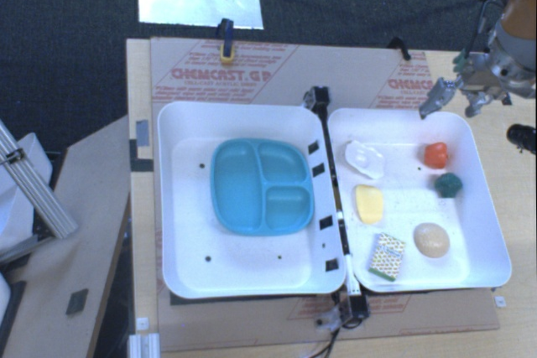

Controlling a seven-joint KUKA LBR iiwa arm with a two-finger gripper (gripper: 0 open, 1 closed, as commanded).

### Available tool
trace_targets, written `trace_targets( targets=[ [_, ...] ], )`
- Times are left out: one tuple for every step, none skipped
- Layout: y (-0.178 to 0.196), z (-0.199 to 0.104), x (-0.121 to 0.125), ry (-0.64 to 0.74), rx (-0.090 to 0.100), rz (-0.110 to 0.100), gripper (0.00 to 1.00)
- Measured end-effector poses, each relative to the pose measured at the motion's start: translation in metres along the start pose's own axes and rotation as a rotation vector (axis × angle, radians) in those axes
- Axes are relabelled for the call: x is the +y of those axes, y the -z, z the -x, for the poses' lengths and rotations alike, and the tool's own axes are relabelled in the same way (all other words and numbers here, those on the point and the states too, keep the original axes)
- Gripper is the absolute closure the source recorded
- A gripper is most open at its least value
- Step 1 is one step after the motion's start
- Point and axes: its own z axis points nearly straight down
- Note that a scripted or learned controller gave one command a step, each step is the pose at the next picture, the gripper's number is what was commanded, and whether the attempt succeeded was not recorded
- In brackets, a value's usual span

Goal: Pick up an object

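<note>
The right bin (482, 180) holds several small objects: a red-orange piece (435, 154), a dark teal lump (448, 185), a yellow block (368, 204), a white crumpled piece (363, 158), a tan egg-like ball (431, 240) and a green-and-white patterned box (386, 256). My gripper (457, 98) hangs over the bin's far right rim, above and beyond the red-orange piece. Its two fingers are spread apart with nothing between them.
The left bin (180, 180) holds a blue divided plate (260, 186). A black divider strip (327, 180) runs between the bins. Cardboard sheeting (277, 71) lies under both bins, with a yellow clamp (226, 53) at its far edge.
</note>
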Motion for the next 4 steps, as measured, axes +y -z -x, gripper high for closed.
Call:
trace_targets(
  targets=[
    [0.008, 0.000, 0.002, 0.002, -0.002, 0.012, 0.00],
    [-0.035, 0.005, 0.006, 0.000, -0.003, 0.011, 0.00],
    [-0.079, 0.012, 0.009, 0.000, -0.003, 0.011, 0.00],
    [-0.127, 0.011, 0.021, 0.005, -0.002, 0.011, 0.00]
  ],
)
